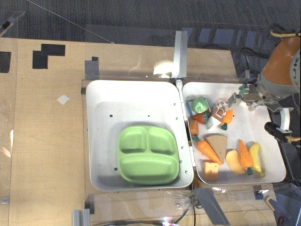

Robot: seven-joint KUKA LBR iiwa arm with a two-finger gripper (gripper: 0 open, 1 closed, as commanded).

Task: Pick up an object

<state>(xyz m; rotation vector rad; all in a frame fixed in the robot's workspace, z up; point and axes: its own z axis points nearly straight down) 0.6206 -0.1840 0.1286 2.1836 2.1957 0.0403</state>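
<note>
My gripper [236, 98] hangs over the upper part of the right bin [268, 126], at the end of the grey arm with its orange band [282, 65]. Just below and to its left lie a small white-and-orange toy [219, 112] and a small carrot [227, 117]. Further left sit a green vegetable [200, 105] and a red piece [200, 118]. In the bin's lower half are a large carrot [206, 149], a tan wedge [217, 143], an orange cube [211, 170], a yellow fruit [233, 162], another carrot [244, 155] and a banana [256, 159].
The left bin [108, 107] holds a green divided plate [148, 155] in its lower middle. A metal post [180, 55] stands behind the wall between the two bins. Black cables and arm parts [280, 131] crowd the right bin's right edge.
</note>
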